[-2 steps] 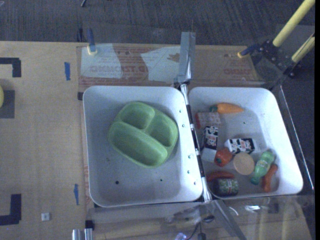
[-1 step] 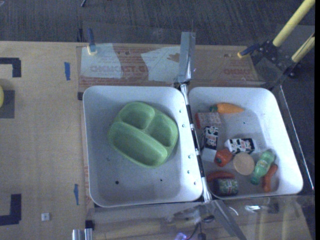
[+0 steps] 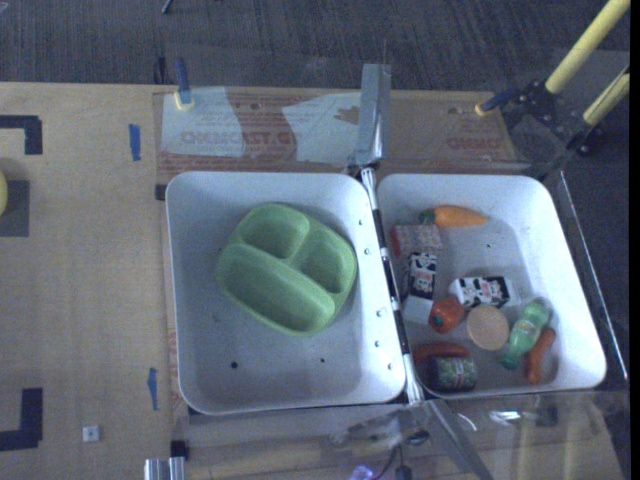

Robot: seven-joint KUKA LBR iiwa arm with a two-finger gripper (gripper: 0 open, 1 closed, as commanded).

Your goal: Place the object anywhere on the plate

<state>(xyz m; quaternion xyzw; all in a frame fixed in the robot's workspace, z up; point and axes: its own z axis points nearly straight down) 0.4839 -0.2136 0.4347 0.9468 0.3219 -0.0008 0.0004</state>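
1. Nearest the camera, a dark green can (image 3: 455,373) sits against the front wall of the right bin (image 3: 578,268), touching a red piece (image 3: 440,349) just behind it. This corner is crowded, so picking here risks catching two things at once.
2. The object to be moved is, by my reading, one of the toys in that right bin. Which one is meant cannot be told. None of them is on the plate (image 3: 288,266) yet, so the step in hand looks like the pick itself.
3. I cannot tell whether the gripper is released or clenched.
4. Easier picks seem to be the ones with room around them. The orange carrot (image 3: 458,216) lies near the back wall with bare floor on its far side. The spotted carton (image 3: 482,290) has a little space on its right.
5. The green bottle (image 3: 526,330), the tan disc (image 3: 488,328) and the orange-red piece (image 3: 540,356) crowd together. They are best avoided or approached from straight above.
6. The carry must clear the two bin walls and the metal strip (image 3: 372,118) between the bins, so it calls for a full lift before crossing.
7. The plate lies tilted in the middle of the left bin (image 3: 200,368) and has three compartments. The large near compartment is the most forgiving target, and a low release there should stop rolling.
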